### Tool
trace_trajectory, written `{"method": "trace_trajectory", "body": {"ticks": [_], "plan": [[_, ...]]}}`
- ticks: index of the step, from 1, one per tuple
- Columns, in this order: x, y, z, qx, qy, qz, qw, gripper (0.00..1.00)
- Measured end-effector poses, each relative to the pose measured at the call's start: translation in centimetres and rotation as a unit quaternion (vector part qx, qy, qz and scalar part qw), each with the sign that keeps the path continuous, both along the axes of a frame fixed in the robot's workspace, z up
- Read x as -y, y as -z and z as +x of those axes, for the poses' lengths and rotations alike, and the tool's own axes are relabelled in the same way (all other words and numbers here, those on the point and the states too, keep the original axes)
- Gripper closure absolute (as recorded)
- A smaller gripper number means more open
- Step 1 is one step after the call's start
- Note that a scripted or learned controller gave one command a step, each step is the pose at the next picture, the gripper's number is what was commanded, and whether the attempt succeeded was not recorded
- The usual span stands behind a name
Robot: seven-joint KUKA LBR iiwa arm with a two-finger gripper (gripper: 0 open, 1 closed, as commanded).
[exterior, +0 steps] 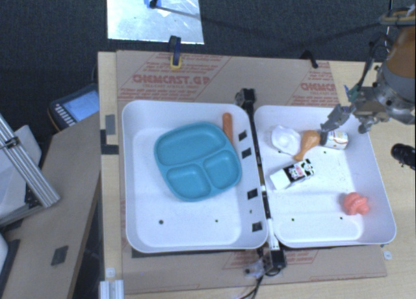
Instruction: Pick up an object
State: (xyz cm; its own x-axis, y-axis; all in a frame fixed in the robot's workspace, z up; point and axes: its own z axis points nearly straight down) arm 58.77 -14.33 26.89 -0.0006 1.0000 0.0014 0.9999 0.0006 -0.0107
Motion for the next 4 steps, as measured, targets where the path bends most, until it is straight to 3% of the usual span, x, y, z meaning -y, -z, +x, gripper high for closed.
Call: {"method": "trace_trajectory", "body": {"ticks": [1, 4], "plan": [[0.0, -0.7, 0.2, 0.006, -0.001, -0.0009, 1.0, 0.0], [-0.1, 12.1, 1.0, 0.004, 0.0, -0.0005, 1.0, 0.0]]}}
